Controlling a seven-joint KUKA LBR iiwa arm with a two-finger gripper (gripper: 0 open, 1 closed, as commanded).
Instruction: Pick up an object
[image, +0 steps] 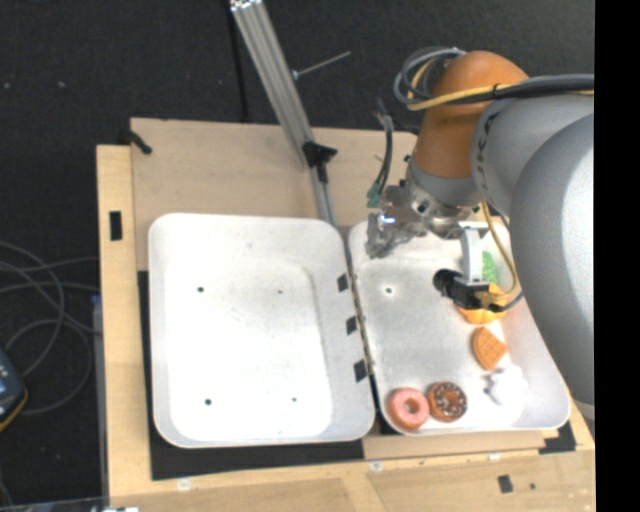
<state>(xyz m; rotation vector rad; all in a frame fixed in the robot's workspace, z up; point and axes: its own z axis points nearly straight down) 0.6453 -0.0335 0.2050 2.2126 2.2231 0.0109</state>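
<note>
My gripper (382, 236) hangs over the far left corner of the right bin (420, 330), close to its rim. No object shows in it. A pink frosted donut (407, 407) and a chocolate sprinkled donut (447, 401) lie side by side at the bin's near edge. Further right sits an orange wedge-shaped piece (489, 349), with a small white object (501, 384) just in front of it. A green object (489, 266) peeks out from behind the wrist on the bin's right side, partly hidden.
The left bin (250, 330) sits beside the right one, joined along a strip with black clips (355, 325). A slanted metal pole (285, 95) rises behind the bins. The large grey arm (545, 180) overhangs the right bin's far right side.
</note>
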